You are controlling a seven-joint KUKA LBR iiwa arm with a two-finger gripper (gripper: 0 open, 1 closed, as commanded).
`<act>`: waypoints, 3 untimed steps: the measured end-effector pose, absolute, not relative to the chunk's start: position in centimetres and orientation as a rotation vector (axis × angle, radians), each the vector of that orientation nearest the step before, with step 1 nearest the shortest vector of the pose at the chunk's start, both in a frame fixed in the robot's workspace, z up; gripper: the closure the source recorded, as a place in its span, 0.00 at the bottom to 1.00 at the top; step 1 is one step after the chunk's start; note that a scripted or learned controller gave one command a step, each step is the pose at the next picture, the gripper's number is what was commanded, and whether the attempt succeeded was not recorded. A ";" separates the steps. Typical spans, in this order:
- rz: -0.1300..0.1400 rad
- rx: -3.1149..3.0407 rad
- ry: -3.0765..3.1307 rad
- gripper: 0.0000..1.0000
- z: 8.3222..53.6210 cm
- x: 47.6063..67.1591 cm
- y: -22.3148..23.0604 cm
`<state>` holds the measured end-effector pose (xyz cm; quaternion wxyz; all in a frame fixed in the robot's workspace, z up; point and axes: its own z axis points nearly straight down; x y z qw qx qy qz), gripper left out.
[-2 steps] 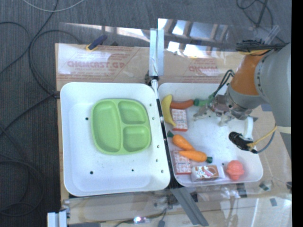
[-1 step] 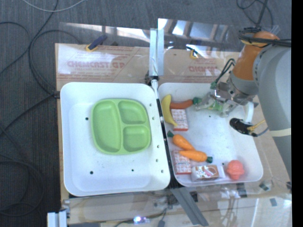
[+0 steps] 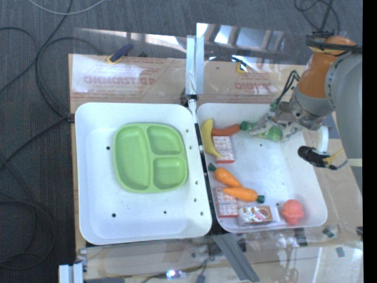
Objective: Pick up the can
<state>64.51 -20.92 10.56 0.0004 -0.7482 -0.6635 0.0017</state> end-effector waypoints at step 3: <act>0.003 -2.493 -1.921 0.00 8.9 64.7 -17.4</act>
